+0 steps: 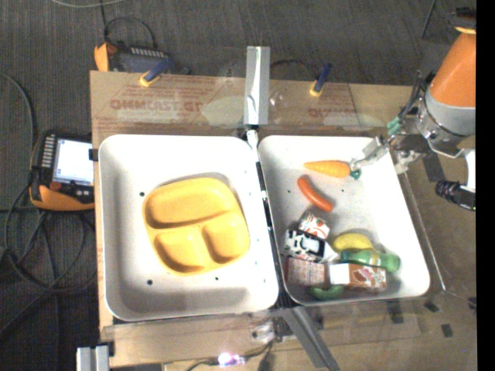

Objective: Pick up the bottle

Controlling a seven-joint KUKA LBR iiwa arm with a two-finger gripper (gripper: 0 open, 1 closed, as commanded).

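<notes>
Two shallow white plastic bins sat side by side on a brown board printed with faint red lettering too blurred to read; the left bin (pixel 116 230) held a glossy yellow divided tray (pixel 197 222). The right bin (pixel 414 238) held a tapered orange carrot (pixel 329 168), a smooth red sausage (pixel 315 193), a cow-patterned carton (pixel 308 236), a yellow banana (pixel 353 242) and the green-capped bottle (pixel 375 260), lying on its side near the front right corner, label illegible. Whether the gripper (pixel 362 165) stood wide or narrow I cannot tell; it hung just beside the carrot's thick end, well apart from the bottle.
</notes>
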